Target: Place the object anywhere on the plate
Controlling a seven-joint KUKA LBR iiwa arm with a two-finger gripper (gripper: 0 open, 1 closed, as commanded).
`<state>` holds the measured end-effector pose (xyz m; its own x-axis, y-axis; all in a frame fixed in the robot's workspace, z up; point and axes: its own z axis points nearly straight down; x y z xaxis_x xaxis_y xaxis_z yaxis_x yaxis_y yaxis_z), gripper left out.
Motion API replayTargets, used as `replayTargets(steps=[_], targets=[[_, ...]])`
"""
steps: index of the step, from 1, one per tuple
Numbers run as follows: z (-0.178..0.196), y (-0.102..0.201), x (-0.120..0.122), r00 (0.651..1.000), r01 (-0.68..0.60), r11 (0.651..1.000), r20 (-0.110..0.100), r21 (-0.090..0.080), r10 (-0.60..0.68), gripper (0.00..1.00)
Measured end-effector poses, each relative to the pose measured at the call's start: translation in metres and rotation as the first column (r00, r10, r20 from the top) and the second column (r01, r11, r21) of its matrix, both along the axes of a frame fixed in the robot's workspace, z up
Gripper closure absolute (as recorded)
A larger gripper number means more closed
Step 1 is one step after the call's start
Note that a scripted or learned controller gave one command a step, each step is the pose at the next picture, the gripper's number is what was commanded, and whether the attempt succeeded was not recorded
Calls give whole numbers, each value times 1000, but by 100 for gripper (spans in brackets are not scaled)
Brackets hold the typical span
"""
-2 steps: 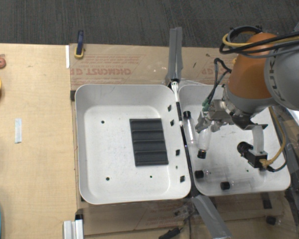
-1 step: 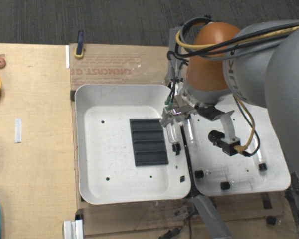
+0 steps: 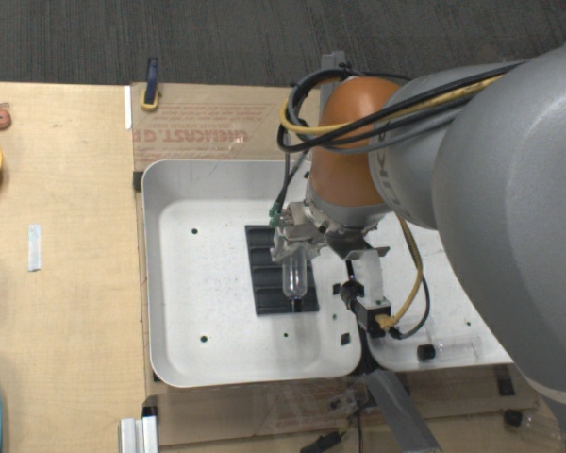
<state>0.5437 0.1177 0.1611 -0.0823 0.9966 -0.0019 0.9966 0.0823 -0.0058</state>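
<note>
Looking down from the frame's lower centre, I see a smooth white bin point(image 3: 170, 347) with rounded corners, and a flat, ribbed black object point(image 3: 264, 276) lying at its middle. My gripper point(image 3: 293, 281) hangs right over that object's right edge; whether its fingers grip anything, I cannot tell.

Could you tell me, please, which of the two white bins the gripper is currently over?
The left bin: the gripper hangs over the black object there; the right bin lies mostly under the arm.
</note>
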Motion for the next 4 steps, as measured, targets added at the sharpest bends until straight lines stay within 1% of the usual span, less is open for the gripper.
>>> replayTargets(steps=[1,2,3,4], targets=[[131,-6,19,942,-336,942,3,0,336,100],[97,43,-6,833,-553,833,1,2,553,100],[47,42,6,699,-715,699,2,3,715,100],[57,58,24,555,-832,555,6,1,832,100]])
